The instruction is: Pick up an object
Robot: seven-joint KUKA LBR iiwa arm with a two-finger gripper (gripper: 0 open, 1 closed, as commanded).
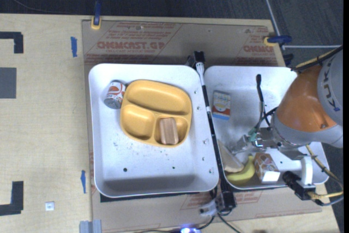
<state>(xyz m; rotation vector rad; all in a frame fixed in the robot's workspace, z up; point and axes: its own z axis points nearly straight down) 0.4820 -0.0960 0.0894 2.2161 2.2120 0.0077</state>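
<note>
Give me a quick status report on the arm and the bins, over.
Hand low in the right bin, above the banana; nothing seen held. Small box lies apart at the bin's far end. Yellow tray and can in the left bin.

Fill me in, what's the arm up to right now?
The KUKA arm reaches in from the right and has its claw low in the right bin, among the clutter near a banana and a small carton. Nothing is visibly held. The left bin holds a yellow divided tray with a brown block in it and a can beside it.
</note>
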